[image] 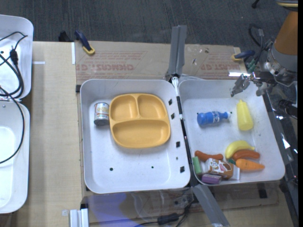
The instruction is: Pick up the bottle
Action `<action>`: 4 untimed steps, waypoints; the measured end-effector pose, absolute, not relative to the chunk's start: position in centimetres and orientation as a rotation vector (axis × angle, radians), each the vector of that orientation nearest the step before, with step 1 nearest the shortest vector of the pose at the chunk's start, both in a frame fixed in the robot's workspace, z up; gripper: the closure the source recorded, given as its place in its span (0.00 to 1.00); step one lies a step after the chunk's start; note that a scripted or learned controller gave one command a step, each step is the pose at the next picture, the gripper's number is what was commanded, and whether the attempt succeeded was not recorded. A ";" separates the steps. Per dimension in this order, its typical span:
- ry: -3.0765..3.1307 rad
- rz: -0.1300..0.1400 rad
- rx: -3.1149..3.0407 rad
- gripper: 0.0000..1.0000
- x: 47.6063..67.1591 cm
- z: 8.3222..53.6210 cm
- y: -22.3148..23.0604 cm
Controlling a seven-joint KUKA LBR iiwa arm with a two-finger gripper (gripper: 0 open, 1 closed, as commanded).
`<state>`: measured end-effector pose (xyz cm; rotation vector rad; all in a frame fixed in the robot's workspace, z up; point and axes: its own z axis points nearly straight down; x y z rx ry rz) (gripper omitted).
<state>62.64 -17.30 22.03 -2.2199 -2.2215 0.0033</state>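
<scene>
We see the small blue plastic bottle [212, 118] lying on its side near the middle of the right white bin [274, 141], just beside a yellow plastic bottle [245, 116] and well apart from the toy food at the bin's near edge. The two-finger gripper [240, 85] hangs above the bin's far side, grasping nothing; whether it is released or clenched we cannot tell. We judge the bottle light, stiff and slick, apt to roll, so best pinched across its body.

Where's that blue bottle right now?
The blue bottle lies on its side in the right bin, just left of a yellow bottle and above the toy food.
</scene>
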 end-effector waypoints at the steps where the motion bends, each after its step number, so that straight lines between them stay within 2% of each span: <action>1: -2.405 0.001 -2.023 0.00 62.9 9.3 -12.8; 2: -2.484 0.001 -1.922 0.00 59.1 9.2 -10.7; 3: -2.481 0.001 -1.928 1.00 59.1 10.1 -10.9; 4: -2.676 0.001 -1.647 1.00 54.2 22.3 -11.0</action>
